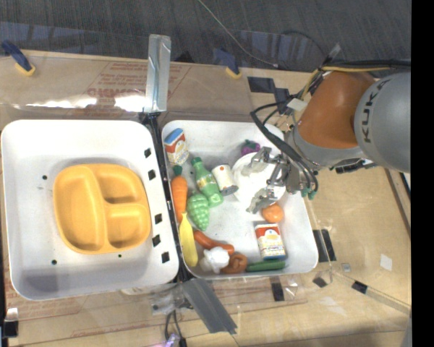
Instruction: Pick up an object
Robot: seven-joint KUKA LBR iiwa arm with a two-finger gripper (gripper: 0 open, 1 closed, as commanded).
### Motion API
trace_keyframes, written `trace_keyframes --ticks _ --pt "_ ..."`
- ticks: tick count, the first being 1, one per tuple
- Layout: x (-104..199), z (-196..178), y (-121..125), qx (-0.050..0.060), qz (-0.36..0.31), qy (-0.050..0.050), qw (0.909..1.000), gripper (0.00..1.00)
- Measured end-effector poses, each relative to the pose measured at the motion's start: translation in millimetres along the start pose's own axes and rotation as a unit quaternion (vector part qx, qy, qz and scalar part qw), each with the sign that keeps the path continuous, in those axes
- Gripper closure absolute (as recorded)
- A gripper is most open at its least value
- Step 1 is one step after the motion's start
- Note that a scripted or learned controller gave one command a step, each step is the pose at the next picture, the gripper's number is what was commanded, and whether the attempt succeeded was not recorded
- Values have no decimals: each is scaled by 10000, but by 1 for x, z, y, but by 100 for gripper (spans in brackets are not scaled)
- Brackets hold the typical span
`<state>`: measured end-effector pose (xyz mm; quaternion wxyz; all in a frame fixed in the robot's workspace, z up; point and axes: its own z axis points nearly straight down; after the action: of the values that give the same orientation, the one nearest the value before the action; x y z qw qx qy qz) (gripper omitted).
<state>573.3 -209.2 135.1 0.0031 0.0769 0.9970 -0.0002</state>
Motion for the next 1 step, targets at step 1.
trace_keyframes --ticks 1 --pt "54 35 -5 -9 414 -36 9991 0"
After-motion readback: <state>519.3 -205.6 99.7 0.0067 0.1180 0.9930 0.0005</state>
